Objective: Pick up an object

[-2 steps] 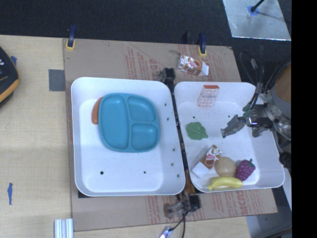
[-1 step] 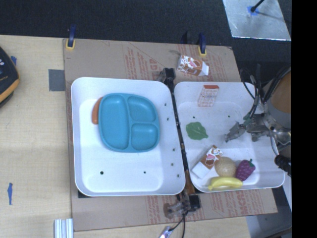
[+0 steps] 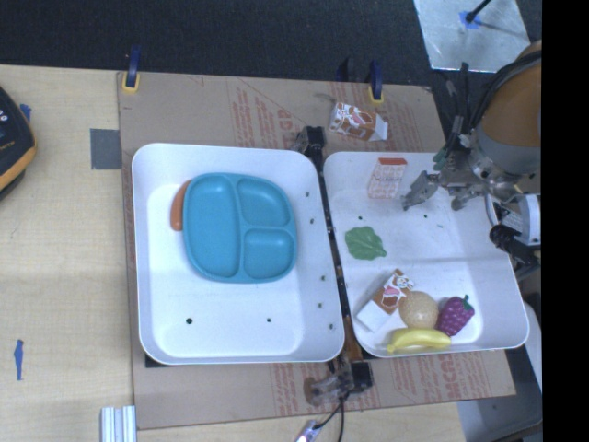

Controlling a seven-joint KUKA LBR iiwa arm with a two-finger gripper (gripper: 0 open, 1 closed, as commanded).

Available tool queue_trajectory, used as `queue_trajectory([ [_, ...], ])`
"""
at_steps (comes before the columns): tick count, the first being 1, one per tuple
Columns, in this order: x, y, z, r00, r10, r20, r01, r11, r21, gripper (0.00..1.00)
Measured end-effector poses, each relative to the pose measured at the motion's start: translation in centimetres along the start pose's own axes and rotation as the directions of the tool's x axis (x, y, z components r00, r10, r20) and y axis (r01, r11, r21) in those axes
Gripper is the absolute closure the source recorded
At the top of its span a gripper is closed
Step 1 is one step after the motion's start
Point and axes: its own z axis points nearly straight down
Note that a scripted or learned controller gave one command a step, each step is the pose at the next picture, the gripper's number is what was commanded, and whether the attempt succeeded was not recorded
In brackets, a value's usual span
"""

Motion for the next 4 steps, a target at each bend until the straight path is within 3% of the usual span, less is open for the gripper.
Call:
queue_trajectory([
  [1,-0.1,0.0,-1.0,1.0,-0.002,0.001,0.002,1.0,0.002,1.0],
  [4,-0.4,0.0,-4.2,1.0,-0.005,0.003,0.005,1.0,0.003,1.0],
])
